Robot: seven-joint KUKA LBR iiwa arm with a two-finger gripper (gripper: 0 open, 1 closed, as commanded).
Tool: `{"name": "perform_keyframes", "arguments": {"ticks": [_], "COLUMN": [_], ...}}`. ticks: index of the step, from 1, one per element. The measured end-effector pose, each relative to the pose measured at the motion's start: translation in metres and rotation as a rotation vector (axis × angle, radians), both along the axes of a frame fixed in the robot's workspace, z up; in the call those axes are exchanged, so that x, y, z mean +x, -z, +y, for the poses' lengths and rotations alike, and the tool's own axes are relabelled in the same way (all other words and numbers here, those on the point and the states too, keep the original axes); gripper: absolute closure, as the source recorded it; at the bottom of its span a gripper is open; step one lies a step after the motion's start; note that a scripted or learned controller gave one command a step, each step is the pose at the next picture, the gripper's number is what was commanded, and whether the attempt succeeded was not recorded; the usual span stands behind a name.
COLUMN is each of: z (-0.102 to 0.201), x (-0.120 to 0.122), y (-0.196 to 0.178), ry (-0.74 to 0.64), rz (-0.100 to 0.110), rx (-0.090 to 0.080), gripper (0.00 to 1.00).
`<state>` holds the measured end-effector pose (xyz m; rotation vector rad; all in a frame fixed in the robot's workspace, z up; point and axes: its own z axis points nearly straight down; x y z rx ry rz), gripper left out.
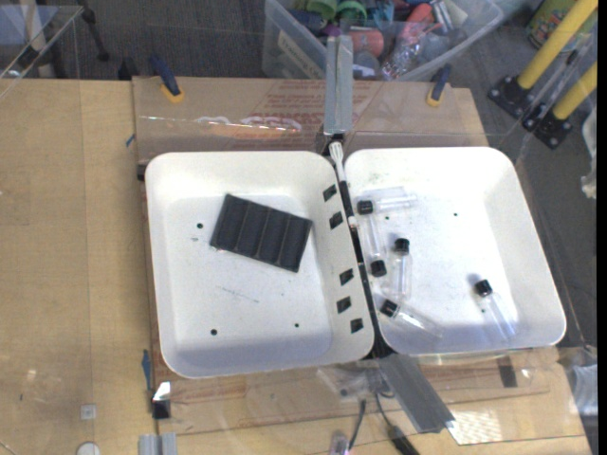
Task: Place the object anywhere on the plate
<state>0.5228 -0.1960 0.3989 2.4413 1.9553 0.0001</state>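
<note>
Two white bins sit side by side on the table. The left bin holds a dark ribbed plate, lying flat and turned a little askew, towards the bin's upper middle. The right bin holds several clear vials with black caps: one near the top left, a few clustered by the divider, and one apart at lower right. Behind the table stands a clear tub of coloured odds and ends.
</note>
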Motion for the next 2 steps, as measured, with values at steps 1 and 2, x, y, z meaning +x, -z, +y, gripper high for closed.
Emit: {"name": "perform_keyframes", "arguments": {"ticks": [1,2], "z": [0.000,0.000], "x": [0.000,0.001], "y": [0.000,-0.010], "ry": [0.000,-0.001], "rz": [0.000,-0.002], "rx": [0.000,-0.002], "gripper": [0.00,1.00]}}
